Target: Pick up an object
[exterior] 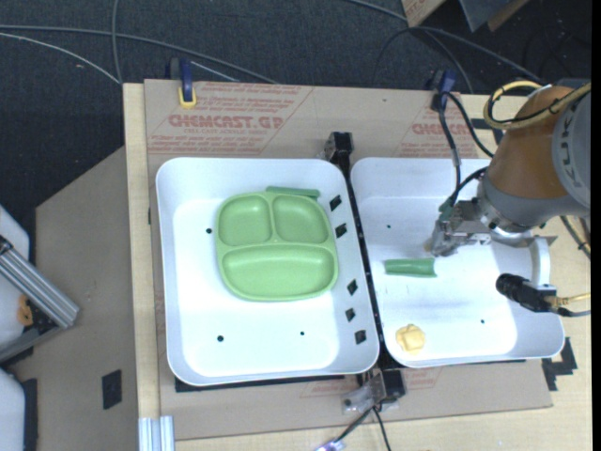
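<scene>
- Nearest the camera, at the bottom edge of the bench (282, 397), black clamps and loose cables are seen where the two bins meet.
- A small yellow object (409, 337) is found in the near left corner of the right bin (470, 341), close to the near rim and well apart from everything else in that bin.
- Farther in, a flat green piece (410, 268) is laid on the floor of the right bin, near its left wall, with its long side running left to right.
- The gripper (445, 240) is placed just above and to the right of the green piece, close to its right end; nothing is seen between the fingers, and whether they are parted or closed cannot be told from this angle.
- The arm (535, 163), grey with an orange band, is reached in from the right over the right bin.
- In the left bin (188, 336), a light green divided plate (276, 247) with three compartments is set around the middle, slightly toward the far side.
- A thin green strip (293, 193) is seen just past the far rim of the plate, partly hidden by it.
- At the far edge of the bench, a yellow and blue clamp (187, 82) is fixed on the left, with printed cardboard lying under the bins.
</scene>
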Robot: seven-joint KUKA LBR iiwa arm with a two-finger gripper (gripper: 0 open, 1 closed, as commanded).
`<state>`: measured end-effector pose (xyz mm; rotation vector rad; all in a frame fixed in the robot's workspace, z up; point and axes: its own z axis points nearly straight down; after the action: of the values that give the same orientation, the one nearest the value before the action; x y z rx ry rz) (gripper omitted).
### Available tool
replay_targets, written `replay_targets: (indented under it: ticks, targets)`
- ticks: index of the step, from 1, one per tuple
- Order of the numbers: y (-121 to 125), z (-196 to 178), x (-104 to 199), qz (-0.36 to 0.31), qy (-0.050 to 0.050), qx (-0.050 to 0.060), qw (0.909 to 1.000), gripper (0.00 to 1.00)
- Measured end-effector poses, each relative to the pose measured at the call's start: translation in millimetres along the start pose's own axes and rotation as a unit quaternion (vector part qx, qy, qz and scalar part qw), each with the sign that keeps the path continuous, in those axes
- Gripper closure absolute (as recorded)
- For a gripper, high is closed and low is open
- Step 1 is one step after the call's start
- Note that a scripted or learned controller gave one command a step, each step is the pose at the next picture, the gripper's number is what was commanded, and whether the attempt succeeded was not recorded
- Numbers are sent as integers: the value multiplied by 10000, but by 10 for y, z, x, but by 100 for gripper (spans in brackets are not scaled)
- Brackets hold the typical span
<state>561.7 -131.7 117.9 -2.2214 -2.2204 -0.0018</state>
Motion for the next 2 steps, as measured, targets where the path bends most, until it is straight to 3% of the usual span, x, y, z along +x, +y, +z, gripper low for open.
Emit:
replay_targets:
  ticks: [2]
  targets:
    - [107,-1012,-99,-7,-14,-27,10000,100]
